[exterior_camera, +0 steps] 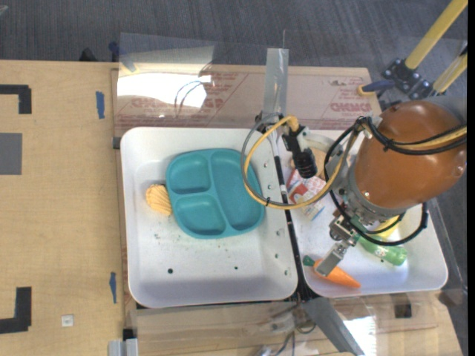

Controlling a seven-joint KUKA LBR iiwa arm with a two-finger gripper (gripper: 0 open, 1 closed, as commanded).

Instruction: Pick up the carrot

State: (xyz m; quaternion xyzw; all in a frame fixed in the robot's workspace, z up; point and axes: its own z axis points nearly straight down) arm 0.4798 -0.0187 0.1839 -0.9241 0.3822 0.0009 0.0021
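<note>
From here, the left white bin (141, 273) has open floor along its lower edge and lower left; a teal sectioned plastic tray (214, 193) fills its middle, with a small tan shell-shaped piece (157, 198) touching the tray's left side. In the right white bin (434, 269), I see the orange carrot (340, 276) crowded: the grey gripper (332, 260) hangs right over it, a green plastic piece (386, 253) lies just beside, and yellow and black cables (260, 162) loop across the divider.
</note>
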